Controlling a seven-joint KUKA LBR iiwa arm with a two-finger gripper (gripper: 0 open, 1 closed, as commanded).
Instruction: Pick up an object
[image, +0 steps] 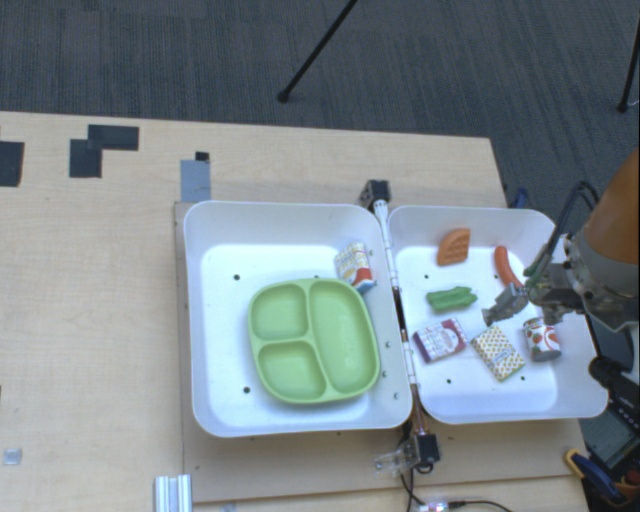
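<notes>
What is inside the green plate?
The plate has three compartments, and all three look bare, just green plastic. A small can sits beside its far edge, outside it. Whatever lies under the plate is covered.

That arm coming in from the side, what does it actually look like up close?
The arm is bulky and rounded, grey with a broad orange band above the wrist. Dark cables loop along its near side. It narrows into a small end effector of dark and silvery metal parts with a touch of green, ending in slim dark fingers.
</notes>
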